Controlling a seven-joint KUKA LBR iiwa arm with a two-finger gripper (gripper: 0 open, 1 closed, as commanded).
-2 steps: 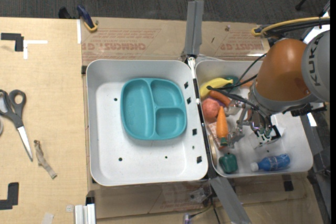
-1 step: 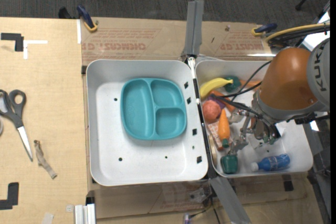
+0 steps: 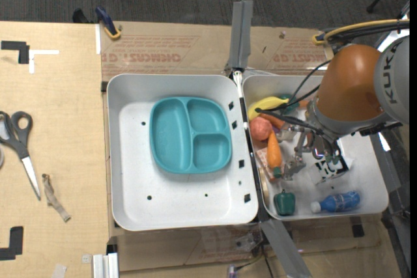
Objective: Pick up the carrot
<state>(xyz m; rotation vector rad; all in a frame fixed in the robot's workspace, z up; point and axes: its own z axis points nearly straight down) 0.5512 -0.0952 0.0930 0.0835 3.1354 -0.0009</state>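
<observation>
The carrot (image 3: 274, 151) is orange with a green stub at its near end. It lies lengthwise in the left part of the right bin (image 3: 365, 205). My gripper (image 3: 301, 154) hangs low in that bin, just right of the carrot. Its metal fingers (image 3: 292, 166) reach down beside the carrot's near end, and nothing sits visibly between them. The orange-banded wrist (image 3: 348, 91) covers the bin's back right part.
A yellow banana (image 3: 268, 103) and a pinkish-red fruit (image 3: 260, 128) lie behind the carrot. A green piece (image 3: 285, 202) and a blue bottle (image 3: 339, 202) rest near the front wall. The left bin (image 3: 130, 198) holds a teal divided plate (image 3: 191, 135). Scissors (image 3: 19, 146) lie on the bench at left.
</observation>
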